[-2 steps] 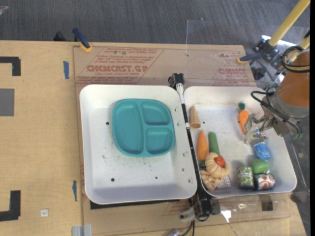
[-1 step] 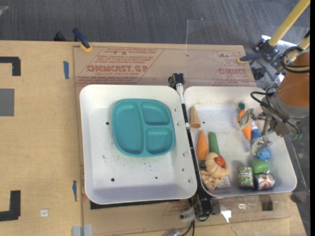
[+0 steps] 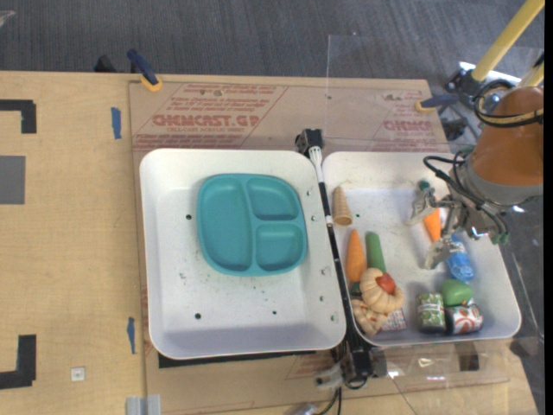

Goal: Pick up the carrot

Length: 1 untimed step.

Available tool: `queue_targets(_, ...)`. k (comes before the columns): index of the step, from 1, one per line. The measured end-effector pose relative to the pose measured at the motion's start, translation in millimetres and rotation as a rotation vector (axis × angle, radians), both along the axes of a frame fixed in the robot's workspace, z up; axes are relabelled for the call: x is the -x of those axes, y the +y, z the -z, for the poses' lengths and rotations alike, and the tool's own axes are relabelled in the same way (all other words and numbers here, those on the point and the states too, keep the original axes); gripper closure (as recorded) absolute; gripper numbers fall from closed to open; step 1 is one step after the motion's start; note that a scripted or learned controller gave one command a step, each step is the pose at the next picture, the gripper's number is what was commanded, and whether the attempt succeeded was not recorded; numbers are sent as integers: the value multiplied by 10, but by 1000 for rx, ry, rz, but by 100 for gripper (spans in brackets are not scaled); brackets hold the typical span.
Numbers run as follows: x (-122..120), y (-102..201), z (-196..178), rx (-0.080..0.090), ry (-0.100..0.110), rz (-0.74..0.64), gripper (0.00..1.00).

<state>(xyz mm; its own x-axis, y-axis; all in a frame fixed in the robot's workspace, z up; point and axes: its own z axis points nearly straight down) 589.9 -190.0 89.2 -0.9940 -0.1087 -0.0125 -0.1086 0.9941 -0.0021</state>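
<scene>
Orange carrot lies in the right bin beside a green vegetable. The tool hovers well apart; its state I cannot tell. Approach step: next, move left over the carrot.

Dark grey carpet is being seen beyond the bench; a light wooden benchtop is being covered by a printed cardboard sheet, fastened with blue clamps and tape
</scene>
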Motion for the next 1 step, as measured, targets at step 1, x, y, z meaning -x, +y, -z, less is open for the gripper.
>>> queue_targets(1,-54,7,-147,2,-17,-1,100)
